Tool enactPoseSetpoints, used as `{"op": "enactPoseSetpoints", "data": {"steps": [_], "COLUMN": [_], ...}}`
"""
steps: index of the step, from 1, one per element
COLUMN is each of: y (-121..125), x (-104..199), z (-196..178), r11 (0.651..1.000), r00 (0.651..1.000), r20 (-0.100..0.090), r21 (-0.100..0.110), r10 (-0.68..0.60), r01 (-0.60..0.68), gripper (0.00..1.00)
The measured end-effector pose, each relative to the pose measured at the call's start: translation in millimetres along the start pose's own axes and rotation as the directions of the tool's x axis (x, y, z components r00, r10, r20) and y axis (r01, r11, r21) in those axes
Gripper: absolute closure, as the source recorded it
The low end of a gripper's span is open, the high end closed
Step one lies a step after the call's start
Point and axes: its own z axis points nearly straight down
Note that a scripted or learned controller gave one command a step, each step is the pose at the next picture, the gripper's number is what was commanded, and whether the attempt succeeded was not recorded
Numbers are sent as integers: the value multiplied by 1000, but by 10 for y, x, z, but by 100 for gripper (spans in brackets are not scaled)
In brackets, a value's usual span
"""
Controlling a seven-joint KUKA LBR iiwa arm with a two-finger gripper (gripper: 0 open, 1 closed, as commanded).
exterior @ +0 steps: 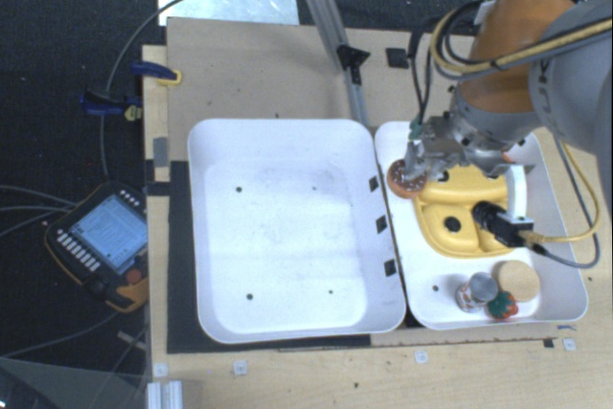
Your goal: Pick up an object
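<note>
Round tan disc [518, 278] beside glossy yellow moulded shell [465, 239]

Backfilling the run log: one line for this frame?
pincer: low in right bin | at: brown round object by bin's left wall | grasp: unconfirmed | nearby: yellow object, tan disc

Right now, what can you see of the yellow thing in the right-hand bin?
The yellow object looks like glossy moulded plastic, with rounded edges and a small dark hole in its upper face. It lies flat near the middle of the right bin. The arm overhangs its far side, so its full outline is hidden. The gripper is at its far left corner; whether they touch cannot be told.
</note>
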Motion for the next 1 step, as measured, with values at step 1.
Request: {"op": "enactPoseSetpoints", "data": {"steps": [1], "y": [52], "x": [560], "z": [-92], "r11": [1000], "r00": [1000], "r20": [0], "r21": [0], "r10": [0], "r01": [0], "gripper": [100]}}
